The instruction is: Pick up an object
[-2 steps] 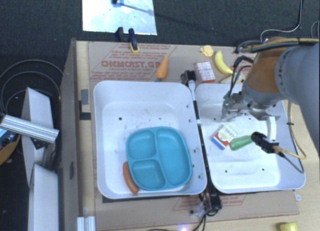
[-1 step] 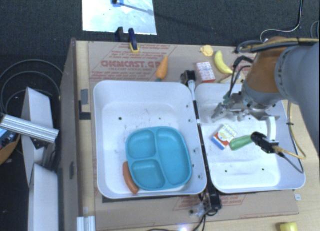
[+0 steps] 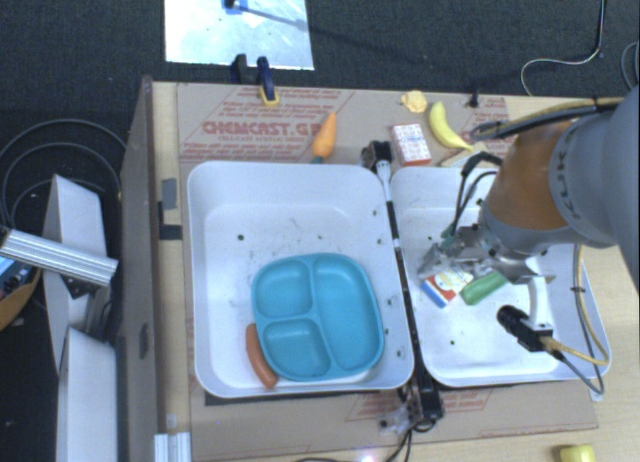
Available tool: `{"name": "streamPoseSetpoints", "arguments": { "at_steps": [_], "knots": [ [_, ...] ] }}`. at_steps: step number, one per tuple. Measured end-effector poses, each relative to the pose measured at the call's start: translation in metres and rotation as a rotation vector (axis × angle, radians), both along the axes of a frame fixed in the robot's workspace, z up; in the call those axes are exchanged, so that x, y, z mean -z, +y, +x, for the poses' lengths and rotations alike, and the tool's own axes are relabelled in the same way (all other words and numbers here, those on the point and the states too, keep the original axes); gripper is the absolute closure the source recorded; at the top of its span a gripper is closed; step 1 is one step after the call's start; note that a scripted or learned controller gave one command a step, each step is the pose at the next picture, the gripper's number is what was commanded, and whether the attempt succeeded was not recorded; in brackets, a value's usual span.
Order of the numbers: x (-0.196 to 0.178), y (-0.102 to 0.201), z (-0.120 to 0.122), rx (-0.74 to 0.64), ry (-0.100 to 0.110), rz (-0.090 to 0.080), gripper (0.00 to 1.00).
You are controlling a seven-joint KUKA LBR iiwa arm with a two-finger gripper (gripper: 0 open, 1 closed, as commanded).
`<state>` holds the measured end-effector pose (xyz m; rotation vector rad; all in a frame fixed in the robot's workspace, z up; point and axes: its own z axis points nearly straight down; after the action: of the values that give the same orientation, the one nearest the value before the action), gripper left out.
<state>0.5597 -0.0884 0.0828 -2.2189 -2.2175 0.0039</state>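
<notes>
My gripper (image 3: pixel 452 253) hangs low over the left part of the right bin (image 3: pixel 470 360), beneath the grey arm with its orange band. Just below it lies a small white packet with red and blue print (image 3: pixel 440 287). A green cylinder-like piece (image 3: pixel 483 286) rests beside the packet on its right. The gripper's tip sits right above the packet's upper edge, and I cannot tell whether it touches the packet. The wrist hides the space under it.
The left bin (image 3: pixel 220 210) holds a blue divided plate (image 3: pixel 318 316) and an orange sausage (image 3: pixel 260 355) at its front left. Behind the bins lie a carrot (image 3: pixel 323 136), a small box (image 3: pixel 410 144) and a banana (image 3: pixel 446 127). Black cables cross the right bin's front.
</notes>
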Motion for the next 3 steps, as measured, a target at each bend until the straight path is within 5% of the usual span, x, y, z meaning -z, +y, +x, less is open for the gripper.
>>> {"name": "streamPoseSetpoints", "arguments": {
  "at_steps": [1,2,3],
  "knots": [
    [-0.003,-0.048,0.045,0.001,-0.011,-0.005,0.00],
    [-0.003,-0.051,0.108,-0.007,-0.014,-0.003,0.00],
    [-0.053,-0.053,0.021,0.001,-0.004,-0.002,0.00]
  ]
}}
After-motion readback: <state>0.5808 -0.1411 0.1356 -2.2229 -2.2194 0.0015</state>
